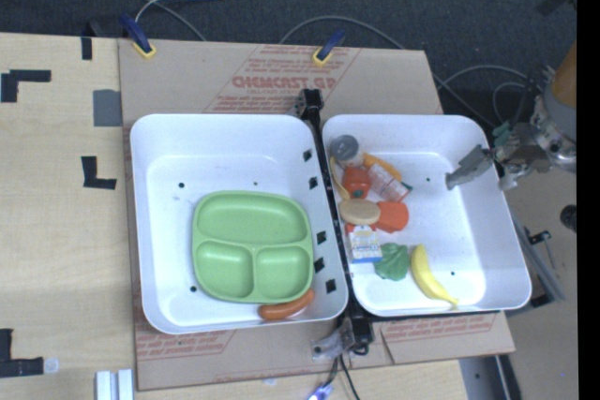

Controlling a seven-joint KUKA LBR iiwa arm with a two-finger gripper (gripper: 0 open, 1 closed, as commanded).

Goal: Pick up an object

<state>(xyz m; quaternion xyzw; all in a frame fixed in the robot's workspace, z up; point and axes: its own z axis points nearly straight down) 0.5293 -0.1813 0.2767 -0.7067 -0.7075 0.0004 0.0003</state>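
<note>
Poised over the right bin's right rim, nothing yet lifted.

Gripper (469, 170) hovering at the right edge of the right bin (487, 281), finger spread impossible to judge, no object seen between them. Banana (429, 274) near the front edge, toy food heaped along the left wall; green tray (253, 244) and sausage (286, 305) in the left bin (155, 164). Pick still to come. Red lettering on the cardboard (272, 81) too blurred to read.

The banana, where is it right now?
The banana lies in the right bin near its front edge, just right of the green toy vegetable.
</note>
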